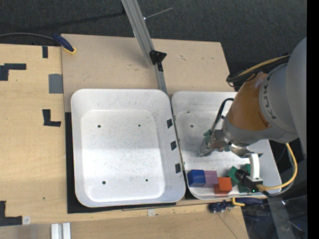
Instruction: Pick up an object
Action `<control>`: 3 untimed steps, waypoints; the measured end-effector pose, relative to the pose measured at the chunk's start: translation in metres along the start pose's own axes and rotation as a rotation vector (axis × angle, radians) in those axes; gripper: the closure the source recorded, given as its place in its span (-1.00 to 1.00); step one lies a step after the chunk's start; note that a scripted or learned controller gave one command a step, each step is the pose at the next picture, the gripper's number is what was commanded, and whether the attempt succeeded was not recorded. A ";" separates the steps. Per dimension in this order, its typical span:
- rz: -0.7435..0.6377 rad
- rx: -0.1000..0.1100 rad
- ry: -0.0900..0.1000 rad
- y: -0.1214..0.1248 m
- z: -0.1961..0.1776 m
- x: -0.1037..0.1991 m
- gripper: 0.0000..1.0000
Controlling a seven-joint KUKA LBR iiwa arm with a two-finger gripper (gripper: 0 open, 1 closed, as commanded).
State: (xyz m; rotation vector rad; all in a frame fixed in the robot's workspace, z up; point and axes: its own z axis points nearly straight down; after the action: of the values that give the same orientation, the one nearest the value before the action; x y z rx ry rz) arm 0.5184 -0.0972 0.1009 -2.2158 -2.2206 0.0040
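Observation:
My gripper [207,144] hangs low over the middle of the right bin [197,103], with the grey and orange arm [254,111] coming in from the right. Along the bin's front wall lie a blue block [196,177], a purple block [211,177], an orange block [224,184] and a green object [237,177]. The gripper is behind these, a short way from the blue block, and touches none of them. Nothing can be made out in its grasp.
The left bin [79,133] sits beside the right one. A metal pole [142,26] slants down to the bins' shared back edge. A white part [255,166] and a yellow cable [291,171] hang from the wrist at the bin's right front corner.

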 end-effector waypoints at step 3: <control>0.001 -0.004 -0.001 0.009 -0.104 0.020 1.00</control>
State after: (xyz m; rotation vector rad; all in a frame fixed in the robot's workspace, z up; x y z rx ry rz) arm 0.5279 -0.0777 0.2053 -2.2193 -2.2219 0.0008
